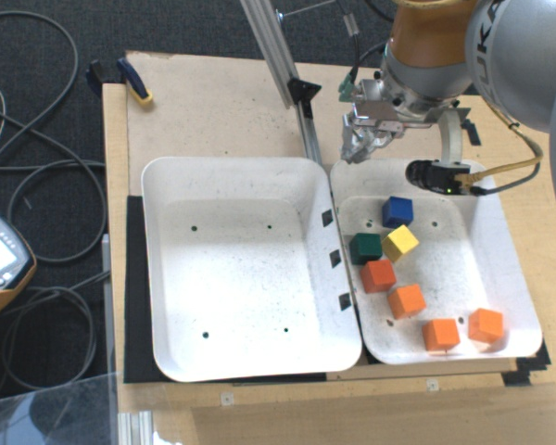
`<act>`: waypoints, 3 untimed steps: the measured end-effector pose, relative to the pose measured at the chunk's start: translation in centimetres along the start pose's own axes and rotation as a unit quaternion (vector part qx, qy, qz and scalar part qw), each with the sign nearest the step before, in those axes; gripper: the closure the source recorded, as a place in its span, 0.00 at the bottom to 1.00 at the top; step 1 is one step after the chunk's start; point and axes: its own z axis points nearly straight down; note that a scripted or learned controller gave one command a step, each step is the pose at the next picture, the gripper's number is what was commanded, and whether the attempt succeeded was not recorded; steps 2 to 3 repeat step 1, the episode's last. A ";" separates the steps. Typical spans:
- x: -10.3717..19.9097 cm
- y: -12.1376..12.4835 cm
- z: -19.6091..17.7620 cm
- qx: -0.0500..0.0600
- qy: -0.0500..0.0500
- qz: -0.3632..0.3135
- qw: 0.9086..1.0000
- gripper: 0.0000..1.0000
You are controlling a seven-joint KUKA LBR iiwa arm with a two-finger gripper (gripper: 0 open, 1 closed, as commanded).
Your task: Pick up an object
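Claw (360, 146) hangs above the right bin's (510, 248) far-left corner; its opening cannot be told. Blue cube (398, 211) lies nearest, apart from it. Recommend centring over it before descending vertically.

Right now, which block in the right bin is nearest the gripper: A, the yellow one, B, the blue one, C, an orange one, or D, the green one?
B: the blue block lies at the top of the right bin, closest to the gripper, with the yellow, green and orange ones below it.
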 end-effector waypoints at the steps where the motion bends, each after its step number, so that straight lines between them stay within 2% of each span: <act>1: 5.8 -1.1 2.1 0.001 0.000 0.000 1.000 1.00; 3: 5.8 -1.1 2.1 0.001 0.000 0.000 1.000 1.00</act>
